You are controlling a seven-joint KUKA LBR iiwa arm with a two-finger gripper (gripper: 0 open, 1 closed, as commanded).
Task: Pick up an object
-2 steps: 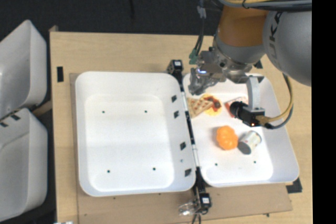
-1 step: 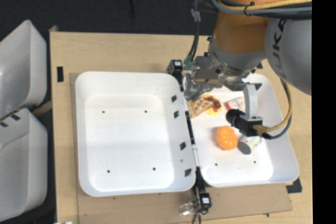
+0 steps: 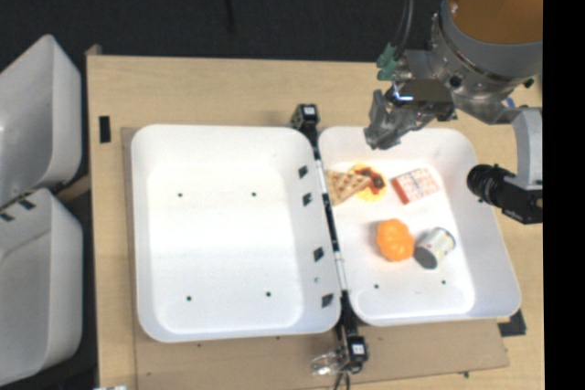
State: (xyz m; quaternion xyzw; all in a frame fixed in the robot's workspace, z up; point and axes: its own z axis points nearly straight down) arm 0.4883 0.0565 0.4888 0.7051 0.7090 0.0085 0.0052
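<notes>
The grey two-finger gripper (image 3: 384, 138) hangs over the far edge of the right white bin (image 3: 484, 283); how far its claw is open cannot be told. In that bin lie a flat pizza-slice toy (image 3: 353, 184), a small red-and-white box (image 3: 414, 186), a round orange fruit (image 3: 395, 240) and a short silver can (image 3: 435, 247).
</notes>
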